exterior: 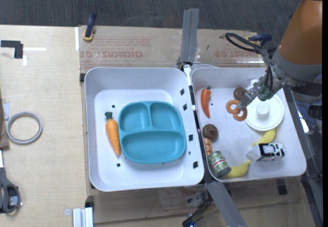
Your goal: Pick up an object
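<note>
Objects for picking sit in two shallow white bins on the wooden worktop [41, 169]. Left bin [97, 169]: teal three-compartment plastic plate [152, 132] in the middle, orange toy carrot [112, 133] just beside its left edge. Right bin [294, 169]: white round lid-like disc [265, 112], yellow toy banana [240, 169], green can [219, 163], red chili pepper [205, 100], brown pretzel [237, 109], brown doughnut [210, 131]. Grey arm's tool [249, 99] hangs over the right bin, above the pretzel and the disc's left rim. Finger spread: cannot tell. Nothing visibly between them.
</note>
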### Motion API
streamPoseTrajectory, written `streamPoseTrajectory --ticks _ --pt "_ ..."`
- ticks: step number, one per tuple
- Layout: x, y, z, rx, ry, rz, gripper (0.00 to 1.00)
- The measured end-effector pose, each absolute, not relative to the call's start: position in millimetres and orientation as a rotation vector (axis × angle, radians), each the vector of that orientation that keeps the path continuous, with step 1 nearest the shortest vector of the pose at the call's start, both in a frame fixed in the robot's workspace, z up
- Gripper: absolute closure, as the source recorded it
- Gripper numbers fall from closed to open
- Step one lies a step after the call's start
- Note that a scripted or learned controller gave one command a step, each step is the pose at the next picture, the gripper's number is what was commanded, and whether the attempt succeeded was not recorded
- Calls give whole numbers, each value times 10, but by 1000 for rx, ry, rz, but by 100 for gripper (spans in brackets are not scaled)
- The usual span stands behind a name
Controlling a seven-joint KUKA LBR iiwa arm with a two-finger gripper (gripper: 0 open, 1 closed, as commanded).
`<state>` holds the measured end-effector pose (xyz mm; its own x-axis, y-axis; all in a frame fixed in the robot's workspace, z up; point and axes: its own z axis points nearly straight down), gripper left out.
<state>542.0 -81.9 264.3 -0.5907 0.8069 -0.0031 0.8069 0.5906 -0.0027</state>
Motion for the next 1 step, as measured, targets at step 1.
streamPoseTrajectory --ticks 1 --pt "5096 -334 2536 1644 2679 -4 100"
